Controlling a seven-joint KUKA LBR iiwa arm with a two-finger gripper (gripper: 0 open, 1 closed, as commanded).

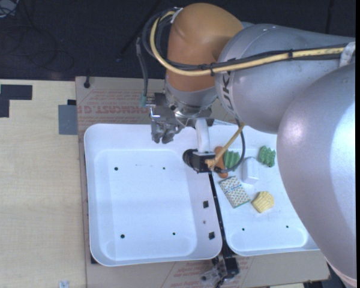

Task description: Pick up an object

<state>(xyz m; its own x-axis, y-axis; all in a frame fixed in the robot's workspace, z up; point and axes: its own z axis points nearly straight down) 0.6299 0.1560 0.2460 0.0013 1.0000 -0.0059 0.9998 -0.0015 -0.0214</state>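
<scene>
The grey arm (pixel 270 89) reaches in from the right. Its orange band (pixel 198 38) sits high over the bench's far edge, and the wrist is turned down. The gripper (pixel 163 135) hangs over the far rim of the left bin (pixel 138 203), near its far right corner; I cannot tell whether it is open or closed. In the right bin (pixel 273 233), a green piece (pixel 231 159) and a second green piece (pixel 266 155) lie by the far edge. A patterned packet (pixel 234 191) and a yellow corn-like piece (pixel 263 201) lie just beside each other, mid-bin.

Shallow white bin (pixel 144 203), lower centre: open floor. To its right, chequered flat packet (pixel 234 191) and yellow ridged lump (pixel 263 201) obstruct.
</scene>
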